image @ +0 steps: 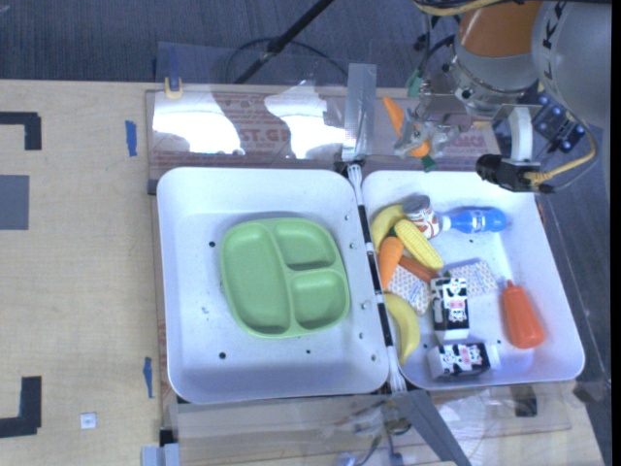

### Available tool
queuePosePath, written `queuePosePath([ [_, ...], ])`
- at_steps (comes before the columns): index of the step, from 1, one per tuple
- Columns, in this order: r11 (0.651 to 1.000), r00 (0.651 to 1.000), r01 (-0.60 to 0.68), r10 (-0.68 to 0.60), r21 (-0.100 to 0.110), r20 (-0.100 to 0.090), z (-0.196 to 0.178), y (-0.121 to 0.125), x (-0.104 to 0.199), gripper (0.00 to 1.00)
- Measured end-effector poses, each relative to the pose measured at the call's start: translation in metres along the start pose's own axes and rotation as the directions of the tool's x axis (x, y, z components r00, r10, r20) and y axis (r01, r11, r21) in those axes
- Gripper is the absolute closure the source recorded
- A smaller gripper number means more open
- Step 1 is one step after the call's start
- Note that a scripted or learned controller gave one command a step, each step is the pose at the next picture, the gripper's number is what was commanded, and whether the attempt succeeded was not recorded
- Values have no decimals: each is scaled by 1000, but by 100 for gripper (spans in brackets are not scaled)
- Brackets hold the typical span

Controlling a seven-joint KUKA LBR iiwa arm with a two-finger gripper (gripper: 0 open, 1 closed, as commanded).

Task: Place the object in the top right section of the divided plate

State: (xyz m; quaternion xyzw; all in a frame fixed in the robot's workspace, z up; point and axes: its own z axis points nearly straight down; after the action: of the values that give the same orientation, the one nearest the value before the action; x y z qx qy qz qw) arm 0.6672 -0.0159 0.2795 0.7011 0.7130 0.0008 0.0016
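Camera view: gripper (427, 136) raised over the back rim of the right bin (558, 289), orange carrot-like piece (391, 115) right against it. Cannot tell whether clamped on that piece or standing open. Probably the carry step, if the pick took. Green divided plate (254, 294) well apart, in the left bin (184, 221). Next: travel left, lower over the top right section (309, 247), release.

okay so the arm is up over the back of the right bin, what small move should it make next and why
Probably carry the pincer left, toward the green divided plate in the left bin. Something small and orange seems to sit at its fingers, though blurred, and the plate's top right section looks bare.
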Motion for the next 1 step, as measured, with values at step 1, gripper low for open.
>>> queuePosePath([
  [1, 966, 966, -258, 258, 8, 0, 92, -1, 37, 100],
])
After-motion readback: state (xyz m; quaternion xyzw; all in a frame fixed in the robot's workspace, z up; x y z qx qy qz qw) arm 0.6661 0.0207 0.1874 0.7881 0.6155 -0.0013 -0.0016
